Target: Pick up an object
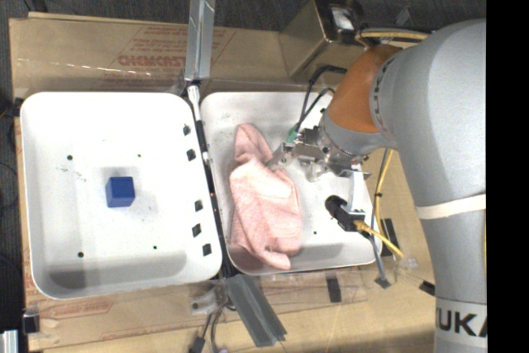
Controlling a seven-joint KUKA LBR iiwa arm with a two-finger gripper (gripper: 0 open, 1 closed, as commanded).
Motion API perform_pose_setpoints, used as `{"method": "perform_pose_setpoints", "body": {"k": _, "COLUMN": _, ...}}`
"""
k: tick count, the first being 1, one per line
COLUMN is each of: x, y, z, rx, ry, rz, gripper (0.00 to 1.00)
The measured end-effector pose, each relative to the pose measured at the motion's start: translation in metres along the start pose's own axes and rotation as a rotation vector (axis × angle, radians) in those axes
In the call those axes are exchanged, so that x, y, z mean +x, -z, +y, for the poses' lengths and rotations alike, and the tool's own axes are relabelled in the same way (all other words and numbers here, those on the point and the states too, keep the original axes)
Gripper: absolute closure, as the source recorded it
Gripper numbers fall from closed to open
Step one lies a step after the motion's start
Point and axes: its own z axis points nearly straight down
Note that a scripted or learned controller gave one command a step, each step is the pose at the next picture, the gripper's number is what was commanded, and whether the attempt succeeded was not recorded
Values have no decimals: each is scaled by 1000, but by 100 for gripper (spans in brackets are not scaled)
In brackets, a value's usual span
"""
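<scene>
Gripper (285, 155) touches pink cloth (263, 198) (right bin (216, 107)); blue cube (121, 191) in left bin (50, 120).

Left bin (50, 178): holds a cube (121, 191), left of the bin's middle, apart from every wall.
Right bin (248, 103): just beside the left bin, their inner walls touching along a row of clips (197, 178).
Cloth (263, 198): in the right bin, on its left half, running from the middle toward the near wall.
Arm (430, 128): reaches in from the right, over the right bin's right side.
Pincer (291, 151): above the right bin, at the cloth's far right edge.
Cardboard (124, 54): under both bins, showing behind them.
</scene>
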Motion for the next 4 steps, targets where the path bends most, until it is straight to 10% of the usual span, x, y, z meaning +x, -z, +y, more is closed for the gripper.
{"method": "perform_pose_setpoints", "body": {"k": 2, "x": 34, "y": -1, "z": 21, "rx": 0, "ry": 212, "rz": 0, "gripper": 0}}
{"method": "perform_pose_setpoints", "body": {"k": 3, "x": 34, "y": 5, "z": 21, "rx": 6, "ry": 215, "rz": 2, "gripper": 100}}
{"method": "perform_pose_setpoints", "body": {"k": 4, "x": 24, "y": 101, "z": 8, "rx": -3, "ry": 381, "rz": -1, "gripper": 100}}
